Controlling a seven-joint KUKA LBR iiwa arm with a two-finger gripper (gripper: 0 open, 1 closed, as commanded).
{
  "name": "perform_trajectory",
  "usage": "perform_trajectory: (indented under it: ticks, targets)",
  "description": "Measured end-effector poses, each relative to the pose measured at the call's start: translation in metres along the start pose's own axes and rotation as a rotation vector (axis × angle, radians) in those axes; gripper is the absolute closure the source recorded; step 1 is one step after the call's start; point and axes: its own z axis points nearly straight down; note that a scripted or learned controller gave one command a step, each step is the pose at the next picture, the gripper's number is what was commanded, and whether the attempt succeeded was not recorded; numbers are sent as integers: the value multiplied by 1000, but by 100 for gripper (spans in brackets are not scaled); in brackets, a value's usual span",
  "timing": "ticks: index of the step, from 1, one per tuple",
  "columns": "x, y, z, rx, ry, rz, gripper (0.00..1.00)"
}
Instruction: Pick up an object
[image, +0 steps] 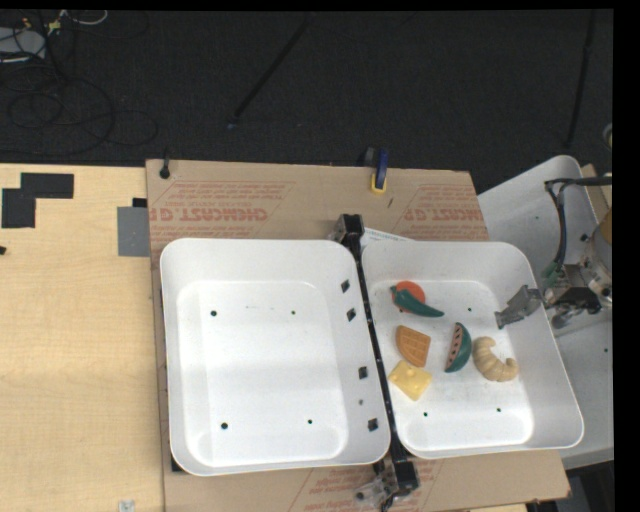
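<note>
**Asker:** Start at the left. What lies there?

**Arm:** A pale wooden bench top (70, 350), then a brown cardboard sheet (250, 205) with red print. The left bin (172, 350) sits on that sheet, white and shallow.

**Asker:** And at the middle?

**Arm:** A row of black clips (362, 330) runs down the seam where the two bins meet. A blue and yellow clamp (378, 172) grips the far edge of the cardboard.

**Asker:** Where are the things to pick from?

**Arm:** All in the right bin (545, 410), gathered in its middle. Nearest the seam are three: a red-orange toy with a green leaf (410, 298) at the far side, an orange wedge (413, 345) below it, and a yellow block (411, 381) just beside the wedge's near edge. To their right lies a watermelon slice (458, 348), standing on its curve, green rind outward. A tan croissant (495, 360) lies just beside it, furthest right of the lot.

**Asker:** And you?

**Arm:** My gripper (520, 305) hangs over the right bin's right side, above and a little beyond the croissant, apart from every toy.

**Asker:** Your jaws, wide or narrow?

**Arm:** I cannot tell from this slant. Nothing shows held in them.
</note>
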Motion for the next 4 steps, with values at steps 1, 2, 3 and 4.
perform_trajectory:
  ticks: [1,2,3,4]
  targets:
    - [8,53,147,10,4,-2,0]
    - [6,55,128,1,0,0,100]
    - [4,55,118,0,0,1,100]
    - [2,54,109,0,-1,3,100]
